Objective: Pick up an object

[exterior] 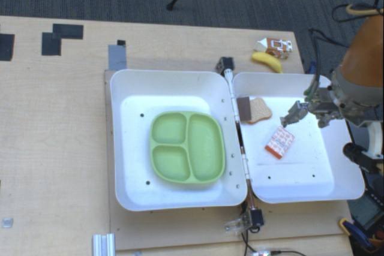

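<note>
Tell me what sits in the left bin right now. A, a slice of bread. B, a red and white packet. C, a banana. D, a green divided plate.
D: the green divided plate lies in the left bin, while the bread slice and red and white packet lie in the right bin, and the banana rests on the bench outside both.

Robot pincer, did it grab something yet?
Not yet. Done so far: the pincer is over the right bin. In hand: nothing visible. Left: closing on something, likely the red-and-white packet lying just below it, or the bread slice, then lifting it. The green plate sits in the left bin.
</note>
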Robot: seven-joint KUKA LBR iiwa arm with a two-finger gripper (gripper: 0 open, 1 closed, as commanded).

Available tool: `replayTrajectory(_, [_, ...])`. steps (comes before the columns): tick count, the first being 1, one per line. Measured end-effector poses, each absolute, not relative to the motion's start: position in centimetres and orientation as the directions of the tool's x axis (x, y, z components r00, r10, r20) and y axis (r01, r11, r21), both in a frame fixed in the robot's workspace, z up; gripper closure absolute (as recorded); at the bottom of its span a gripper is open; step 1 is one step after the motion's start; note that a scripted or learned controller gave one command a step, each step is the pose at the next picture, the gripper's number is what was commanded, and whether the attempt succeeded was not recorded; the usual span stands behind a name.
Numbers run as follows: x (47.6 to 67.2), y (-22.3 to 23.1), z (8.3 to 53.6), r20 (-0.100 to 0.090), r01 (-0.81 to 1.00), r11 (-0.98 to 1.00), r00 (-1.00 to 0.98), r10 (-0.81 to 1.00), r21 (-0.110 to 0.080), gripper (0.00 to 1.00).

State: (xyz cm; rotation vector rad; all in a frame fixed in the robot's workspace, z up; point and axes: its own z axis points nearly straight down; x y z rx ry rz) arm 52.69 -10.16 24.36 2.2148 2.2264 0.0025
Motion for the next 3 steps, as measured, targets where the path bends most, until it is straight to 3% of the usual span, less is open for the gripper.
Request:
replayTrajectory(1, [48.6,-11.8,12.3,0.001,1.0,0.002,-0.002,1.0,-0.002,0.0])
replayTrajectory(2, [48.9,-8.4,8.7,-0.001,1.0,0.002,-0.002,1.0,0.005,0.0])
replayTrajectory(3, [49.1,-8.3,9.8,-0.001,1.0,0.003,-0.003,1.0,0.012,1.0])
